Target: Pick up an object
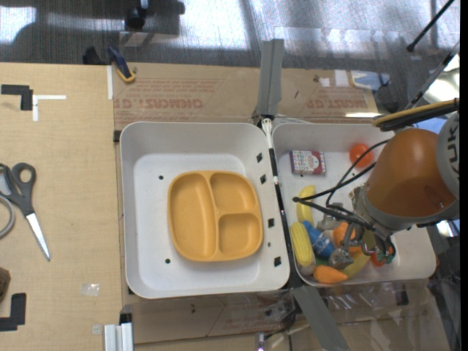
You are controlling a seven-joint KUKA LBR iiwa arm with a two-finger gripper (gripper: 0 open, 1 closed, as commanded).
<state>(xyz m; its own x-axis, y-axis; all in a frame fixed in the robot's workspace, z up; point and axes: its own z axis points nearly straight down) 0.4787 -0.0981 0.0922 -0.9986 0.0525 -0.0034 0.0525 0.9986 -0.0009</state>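
The gripper (349,241) is low in the right bin (417,265), down among a tight cluster of toy food at the near left corner. Whether it has hold of anything cannot be told; the arm (409,174) and its cables cover the contact area.

Risk: the pieces touch one another. A corn cob (300,243), a blue item (320,241), a carrot (330,274) and a banana (305,203) lie packed together, so a closing grip may catch two pieces, pinch an edge and slip, or push the pile against the bin wall.

Elsewhere: a small carton (307,161) and an orange ball (358,153) sit apart at the far side, with freer access. The left bin (139,218) holds a yellow divided plate (216,215). Scissors (25,203) lie on the bench, well left.
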